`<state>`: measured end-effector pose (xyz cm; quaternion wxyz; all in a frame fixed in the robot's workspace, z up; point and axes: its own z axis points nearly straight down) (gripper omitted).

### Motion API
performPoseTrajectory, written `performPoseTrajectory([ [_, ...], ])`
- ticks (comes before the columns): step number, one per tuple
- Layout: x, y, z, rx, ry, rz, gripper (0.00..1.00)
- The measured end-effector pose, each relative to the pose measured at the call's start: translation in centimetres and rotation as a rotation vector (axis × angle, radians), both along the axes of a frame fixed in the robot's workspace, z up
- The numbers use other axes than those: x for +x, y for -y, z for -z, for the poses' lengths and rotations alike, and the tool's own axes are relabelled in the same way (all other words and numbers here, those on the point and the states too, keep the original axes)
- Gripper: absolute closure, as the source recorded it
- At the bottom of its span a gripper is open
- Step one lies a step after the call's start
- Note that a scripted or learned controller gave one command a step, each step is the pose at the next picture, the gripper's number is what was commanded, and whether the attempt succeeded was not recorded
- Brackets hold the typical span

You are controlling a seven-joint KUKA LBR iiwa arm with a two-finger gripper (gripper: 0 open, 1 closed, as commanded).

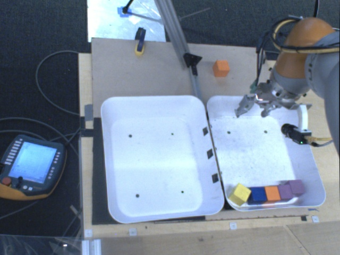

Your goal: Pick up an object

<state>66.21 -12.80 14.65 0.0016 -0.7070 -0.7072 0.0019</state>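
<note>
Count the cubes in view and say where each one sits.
5. Four line the right bin's near wall: yellow cube, blue cube, orange cube, purple cube. A second orange cube sits on the bench beyond the bins.

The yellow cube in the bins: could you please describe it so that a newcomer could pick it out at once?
Start at the right-hand white bin and follow its near wall, where a row of small cubes lies. The yellow cube is the one at the row's left end, beside the blue cube. It alone is yellow, and it sits turned at an angle to the others.
</note>
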Motion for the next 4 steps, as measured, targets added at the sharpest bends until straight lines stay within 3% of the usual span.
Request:
performPoseTrajectory([
  [1, -7.5, 3.6, 4.9, 0.000, -0.003, 0.005, 0.00],
  [2, -8.5, -2.3, 5.7, 0.004, 0.003, -0.008, 0.00],
  [3, -8.5, -1.9, 5.6, 0.000, 0.006, -0.002, 0.00],
  [4, -9.2, 6.2, -2.7, -0.007, 0.015, 0.006, 0.00],
])
